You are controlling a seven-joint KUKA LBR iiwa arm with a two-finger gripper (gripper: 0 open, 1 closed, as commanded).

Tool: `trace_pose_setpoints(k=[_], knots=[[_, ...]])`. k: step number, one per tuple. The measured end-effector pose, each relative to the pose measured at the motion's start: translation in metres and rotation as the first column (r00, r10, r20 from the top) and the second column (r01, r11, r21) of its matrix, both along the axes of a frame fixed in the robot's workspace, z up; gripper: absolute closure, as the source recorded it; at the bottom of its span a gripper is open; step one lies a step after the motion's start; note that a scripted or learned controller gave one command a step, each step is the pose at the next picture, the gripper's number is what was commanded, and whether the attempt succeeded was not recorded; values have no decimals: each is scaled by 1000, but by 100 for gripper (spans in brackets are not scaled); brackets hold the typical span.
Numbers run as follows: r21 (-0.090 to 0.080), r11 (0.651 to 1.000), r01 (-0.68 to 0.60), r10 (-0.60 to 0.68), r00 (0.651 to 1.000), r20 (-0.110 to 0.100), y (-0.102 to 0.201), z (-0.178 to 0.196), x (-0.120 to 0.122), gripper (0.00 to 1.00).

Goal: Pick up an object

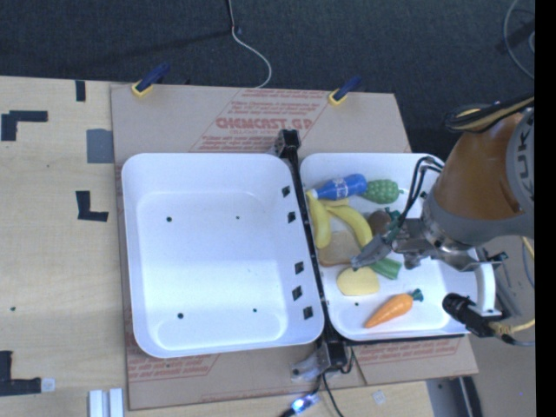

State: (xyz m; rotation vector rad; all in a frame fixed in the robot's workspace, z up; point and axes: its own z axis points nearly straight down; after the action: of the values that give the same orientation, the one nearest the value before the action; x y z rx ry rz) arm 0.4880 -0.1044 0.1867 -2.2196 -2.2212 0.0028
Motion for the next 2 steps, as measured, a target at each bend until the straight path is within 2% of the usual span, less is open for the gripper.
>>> trace_pose_setpoints(k=[1,2], knots=[[-3,1000,0,0,1000,2,10,-106,35,0],[0,1000,0,0,1000,1,11,-92,35,100]])
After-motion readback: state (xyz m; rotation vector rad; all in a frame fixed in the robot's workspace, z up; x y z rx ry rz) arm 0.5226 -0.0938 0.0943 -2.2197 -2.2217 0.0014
